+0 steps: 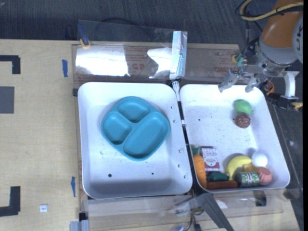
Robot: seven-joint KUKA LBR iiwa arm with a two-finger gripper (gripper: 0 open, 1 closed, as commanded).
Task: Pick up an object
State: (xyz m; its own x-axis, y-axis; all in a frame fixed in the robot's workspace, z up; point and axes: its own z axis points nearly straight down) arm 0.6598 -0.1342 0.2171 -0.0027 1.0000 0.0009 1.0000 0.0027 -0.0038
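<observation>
Overhead, the gripper (237, 84) hangs at the far rim of the right bin (211, 105), its two fingers spread apart with nothing between them. The grey arm (279, 37) with its orange band comes in from the upper right, trailed by a yellow cable (252, 4).

Nearest the gripper, a green ball (242, 106) lies in the far right part of that bin, and a dark red-brown round thing (242, 121) touches it on the near side; the view is too coarse to say what it is. Both are apart from the fingers, with bare white floor around them.

The rest of the right bin's things are crowded along its near edge: an orange carrot (198, 167) against the left wall, a small red and white carton (210, 158) beside it, a dark green piece (219, 176) below that, a yellow banana (238, 163), a white egg (260, 159), a green can (248, 178) and a pinkish lump (265, 176) in the corner. They touch or overlap one another.

The left bin (91, 129) bears a blue divided plate (135, 127) near its middle. Behind both bins stand clear shiny panels (125, 59).
</observation>
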